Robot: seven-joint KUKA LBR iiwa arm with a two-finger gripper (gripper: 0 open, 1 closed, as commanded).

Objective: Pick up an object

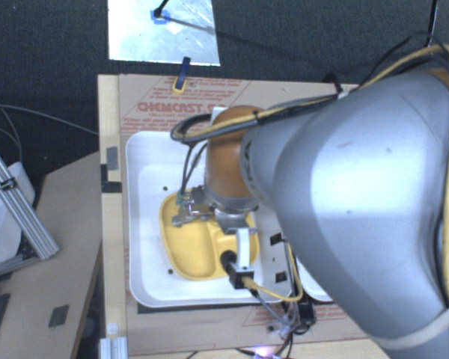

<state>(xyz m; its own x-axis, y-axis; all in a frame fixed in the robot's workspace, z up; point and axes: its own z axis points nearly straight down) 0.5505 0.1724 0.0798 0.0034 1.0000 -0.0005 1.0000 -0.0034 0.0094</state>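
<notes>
A yellow, soft-looking object [193, 249] lies in the left white bin [146, 163], toward its front half. My gripper [185, 209] hangs low over the object's upper left part, right at its surface. The wrist with the orange band [228, 159] stands directly above it and hides part of the object. Whether the gripper grips the yellow object is unclear from this angle.
The big grey arm [359, 185] covers the right bin; a sliver of its rim [316, 296] shows. Both bins rest on a cardboard sheet [157, 103]. A small blue and yellow item [182, 75] lies at its far edge. An aluminium rail [15, 200] stands at left.
</notes>
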